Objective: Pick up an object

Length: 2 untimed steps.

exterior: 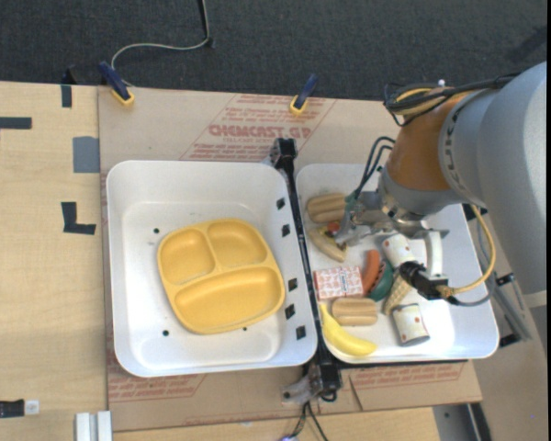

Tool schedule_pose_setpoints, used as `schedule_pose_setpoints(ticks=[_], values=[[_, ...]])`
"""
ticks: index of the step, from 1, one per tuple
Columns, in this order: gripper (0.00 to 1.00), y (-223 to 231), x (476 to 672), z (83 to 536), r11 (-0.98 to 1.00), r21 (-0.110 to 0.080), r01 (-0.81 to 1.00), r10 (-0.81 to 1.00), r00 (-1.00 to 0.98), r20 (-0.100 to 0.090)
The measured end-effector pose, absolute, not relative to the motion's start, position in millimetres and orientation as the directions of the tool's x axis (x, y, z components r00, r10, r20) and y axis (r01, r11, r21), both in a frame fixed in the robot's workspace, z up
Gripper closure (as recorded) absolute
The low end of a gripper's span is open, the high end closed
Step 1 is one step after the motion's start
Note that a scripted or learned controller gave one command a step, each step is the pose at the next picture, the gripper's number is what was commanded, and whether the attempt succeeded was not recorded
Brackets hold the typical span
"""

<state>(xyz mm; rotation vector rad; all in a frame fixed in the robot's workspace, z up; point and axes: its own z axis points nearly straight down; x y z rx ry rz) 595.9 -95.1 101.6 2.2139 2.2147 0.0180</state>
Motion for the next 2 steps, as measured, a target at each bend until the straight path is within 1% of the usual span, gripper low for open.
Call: schedule_pose_setpoints(ticks=[1,2], values=[[0.00,-95.1,594.3,99.4,0.000,0.010,1.000,1.000,0.000,0.002],[1.00,-94.2,594.3,108.6,0.001,0.009,1.000,1.000,-0.001,0.003]])
